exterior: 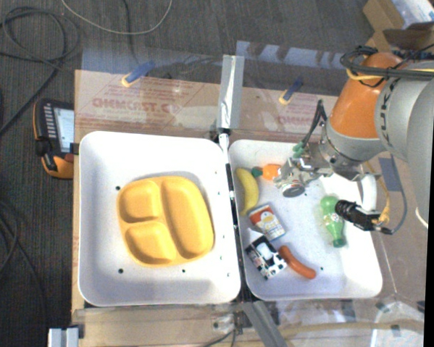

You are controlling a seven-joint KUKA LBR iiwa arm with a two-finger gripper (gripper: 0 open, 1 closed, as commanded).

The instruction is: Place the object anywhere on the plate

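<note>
yellow sectioned plate [167, 219] sits in the left bin [96, 271]. right bin [357, 274] holds banana [247, 189], carton [267, 222], sausage [299, 262], green bottle [332, 219]. jaws [295, 177] hover above its upper part, state impossible to tell.

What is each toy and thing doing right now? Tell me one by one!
Yellow plate: lying flat in the left bin, nothing on it.
Banana: lying in the right bin by the divider.
Green bottle: on its side.
Sausage: lying flat.
Small carton: lying flat.
Pincer: low over the right bin, holding nothing that I can see.
</note>
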